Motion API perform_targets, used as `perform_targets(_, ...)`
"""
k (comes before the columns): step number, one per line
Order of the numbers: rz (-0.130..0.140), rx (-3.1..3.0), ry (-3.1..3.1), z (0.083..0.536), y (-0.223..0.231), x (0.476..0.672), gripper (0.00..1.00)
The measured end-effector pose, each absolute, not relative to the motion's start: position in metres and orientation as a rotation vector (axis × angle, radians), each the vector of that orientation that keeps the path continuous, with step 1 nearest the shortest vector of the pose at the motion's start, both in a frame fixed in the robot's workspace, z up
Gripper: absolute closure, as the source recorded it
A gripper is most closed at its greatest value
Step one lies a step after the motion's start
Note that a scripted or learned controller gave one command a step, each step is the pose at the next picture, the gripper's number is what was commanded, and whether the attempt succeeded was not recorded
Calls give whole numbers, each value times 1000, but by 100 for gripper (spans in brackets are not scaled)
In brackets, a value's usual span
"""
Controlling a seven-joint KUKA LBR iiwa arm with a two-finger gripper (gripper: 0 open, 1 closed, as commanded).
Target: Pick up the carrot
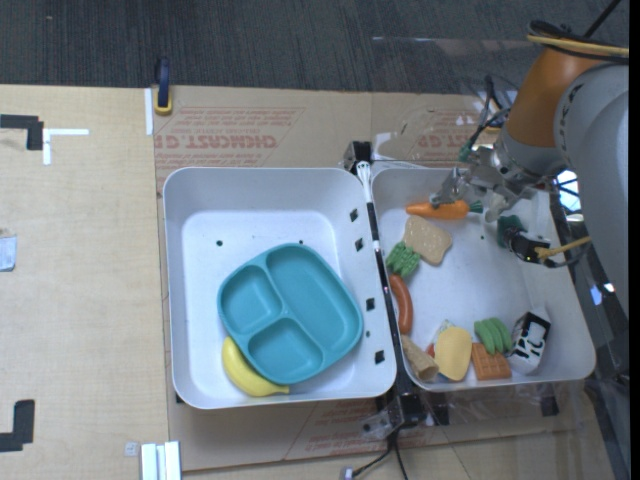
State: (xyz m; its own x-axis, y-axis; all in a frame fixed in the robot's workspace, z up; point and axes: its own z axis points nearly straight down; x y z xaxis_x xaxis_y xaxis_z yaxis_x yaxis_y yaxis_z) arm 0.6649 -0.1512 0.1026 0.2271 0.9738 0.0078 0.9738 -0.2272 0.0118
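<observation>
left bin (190,268) holds a teal tray (290,313) w/ a banana (245,371) tucked at its near-left edge, nothing for this task. right bin (560,368) has the food clutter: green piece (403,260), cracker (428,239), sausage (402,303) along the left wall. the carrot (438,209) lies at the far-left part of the right bin, just above the cracker, long axis roughly left-right in view, thin tip pointing left. the hand (470,190) sits right at the carrot's thick right end, touching or nearly so; can't tell if it's wide, narrow or gripping, too small and cluttered. judgement: carrot runs leftward from the hand, so a grip should go across that axis.
</observation>
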Motion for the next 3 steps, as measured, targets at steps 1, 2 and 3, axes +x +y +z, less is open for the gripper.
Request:
perform_targets(1, 13, 2713, 1574, 101, -134, 663, 0)
perform_targets(2, 4, 2760, 1499, 95, -107, 660, 0)
perform_targets(3, -10, 3107, 495, 91, -162, 597, 0)
